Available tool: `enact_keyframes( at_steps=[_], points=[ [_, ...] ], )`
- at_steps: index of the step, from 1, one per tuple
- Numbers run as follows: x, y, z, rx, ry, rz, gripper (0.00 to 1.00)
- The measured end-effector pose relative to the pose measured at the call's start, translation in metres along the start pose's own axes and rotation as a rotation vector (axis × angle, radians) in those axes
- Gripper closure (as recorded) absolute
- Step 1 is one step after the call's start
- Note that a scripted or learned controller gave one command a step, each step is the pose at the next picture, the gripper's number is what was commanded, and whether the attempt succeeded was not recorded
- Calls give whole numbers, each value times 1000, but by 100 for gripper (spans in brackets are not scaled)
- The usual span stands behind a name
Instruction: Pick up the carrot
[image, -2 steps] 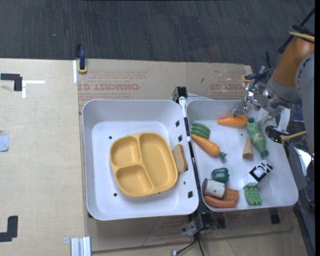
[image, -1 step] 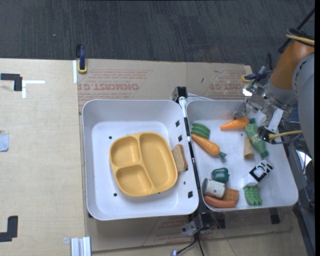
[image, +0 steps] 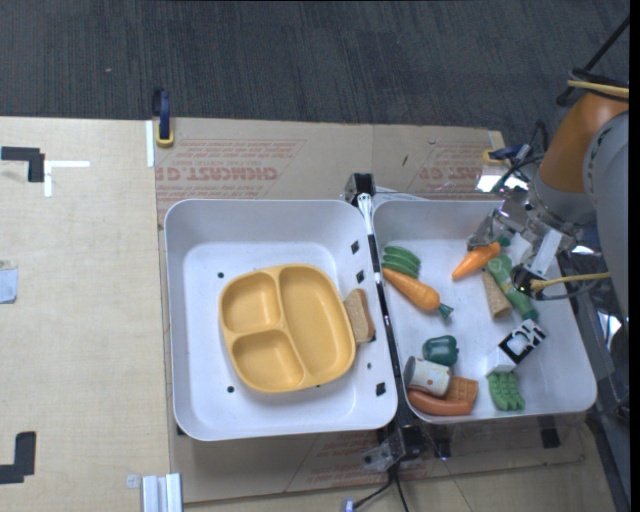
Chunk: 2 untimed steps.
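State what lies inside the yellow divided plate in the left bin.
The yellow plate shows three bare compartments. A slice of bread leans at its right rim, outside. What lies beneath stays covered.

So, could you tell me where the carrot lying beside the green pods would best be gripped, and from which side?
Probably at its thick middle, coming straight down and closing across its width. The carrot lies flat and slanted, leaf tuft toward the near right, and the green pods crowd its tip end.
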<state>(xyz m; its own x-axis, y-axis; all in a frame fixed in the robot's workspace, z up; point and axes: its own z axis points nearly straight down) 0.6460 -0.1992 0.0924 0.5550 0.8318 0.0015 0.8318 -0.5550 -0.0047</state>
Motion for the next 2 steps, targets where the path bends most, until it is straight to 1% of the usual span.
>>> enact_keyframes(
  at_steps=[1,2],
  points=[
    [-13,-12,-1,2,12,66,0],
    [-14,-12,-10,2,7,62,100]
  ],
)
